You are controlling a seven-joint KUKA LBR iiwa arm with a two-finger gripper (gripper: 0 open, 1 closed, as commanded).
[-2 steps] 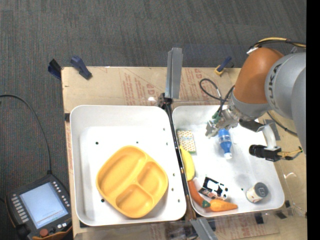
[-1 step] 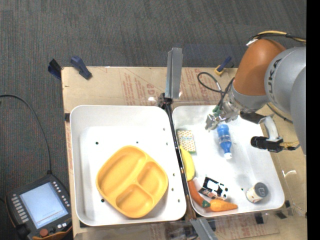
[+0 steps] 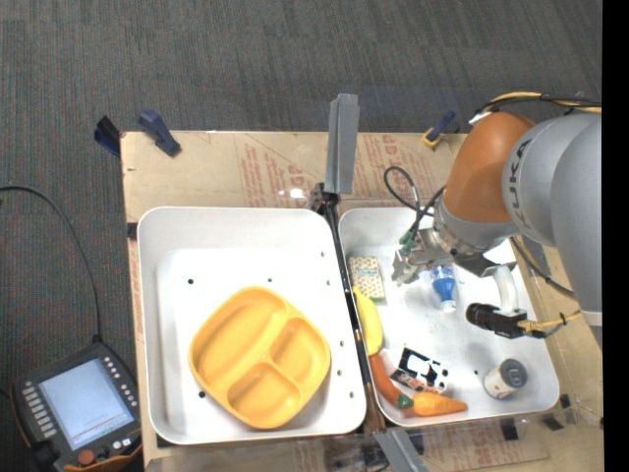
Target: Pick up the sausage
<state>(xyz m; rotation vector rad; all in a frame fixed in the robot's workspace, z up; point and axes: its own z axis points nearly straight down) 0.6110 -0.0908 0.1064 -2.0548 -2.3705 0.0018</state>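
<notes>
While the grey arm (image 3: 550,180) bends in from the right, its orange band (image 3: 486,170) above the wrist, the gripper (image 3: 411,262) hangs low over the back of the right bin (image 3: 531,357); whether its fingers are open or closed cannot be told, as they blur together. At that bin's front left, the sausage (image 3: 383,380) lies just beside the banana (image 3: 369,323) and touches the carrot (image 3: 432,405). 1 yellow divided plate (image 3: 260,357) sits in the left bin (image 3: 167,264).

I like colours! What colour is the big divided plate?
Yellow; the divided plate shows best in the camera view.
</notes>
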